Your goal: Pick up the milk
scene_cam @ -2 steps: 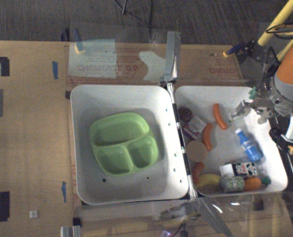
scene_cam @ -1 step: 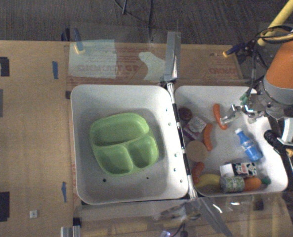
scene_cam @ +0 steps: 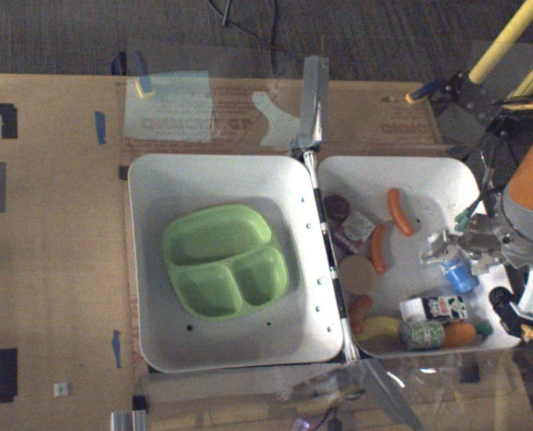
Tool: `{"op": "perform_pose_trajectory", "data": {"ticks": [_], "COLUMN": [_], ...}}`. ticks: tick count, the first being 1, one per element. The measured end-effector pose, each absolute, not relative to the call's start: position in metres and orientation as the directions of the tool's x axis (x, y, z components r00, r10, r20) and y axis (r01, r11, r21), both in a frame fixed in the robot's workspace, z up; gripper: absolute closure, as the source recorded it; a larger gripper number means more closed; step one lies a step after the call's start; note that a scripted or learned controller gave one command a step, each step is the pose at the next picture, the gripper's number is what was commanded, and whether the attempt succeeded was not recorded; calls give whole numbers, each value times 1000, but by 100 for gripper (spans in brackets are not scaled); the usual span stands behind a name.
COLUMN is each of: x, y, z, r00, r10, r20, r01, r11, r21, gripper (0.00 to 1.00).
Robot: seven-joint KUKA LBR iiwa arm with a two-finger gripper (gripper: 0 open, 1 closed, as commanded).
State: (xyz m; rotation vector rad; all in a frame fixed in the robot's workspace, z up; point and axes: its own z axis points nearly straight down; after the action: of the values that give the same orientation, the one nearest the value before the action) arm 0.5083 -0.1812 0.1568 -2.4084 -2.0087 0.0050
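Observation:
The milk (scene_cam: 442, 309) is a small white carton with black cow patches. It lies on its side near the front of the right bin (scene_cam: 446, 173). My gripper (scene_cam: 452, 257) hangs over the right side of that bin, just behind and above the carton, on the grey arm with its orange band (scene_cam: 527, 187). Something blue (scene_cam: 461, 277) sits right under the gripper, between it and the carton. I cannot make out whether that blue thing is held or whether it is part of the gripper.
Around the milk lie a green can (scene_cam: 422, 334), an orange fruit (scene_cam: 459, 333) and a yellow banana (scene_cam: 381, 327). Two orange sausages (scene_cam: 399, 211), a tan disc (scene_cam: 358, 275) and a packet (scene_cam: 357, 230) sit further left. The left bin holds a green divided plate (scene_cam: 228, 260).

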Motion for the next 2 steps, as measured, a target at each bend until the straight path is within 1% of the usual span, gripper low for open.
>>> {"op": "perform_pose_trajectory", "data": {"ticks": [1, 2], "x": [488, 484], "y": [-138, -139], "z": [89, 94], "r00": [550, 555], "r10": [835, 832], "r20": [2, 0], "r01": [835, 832], "r11": [-550, -555], "r21": [26, 11], "gripper": [0, 100]}}
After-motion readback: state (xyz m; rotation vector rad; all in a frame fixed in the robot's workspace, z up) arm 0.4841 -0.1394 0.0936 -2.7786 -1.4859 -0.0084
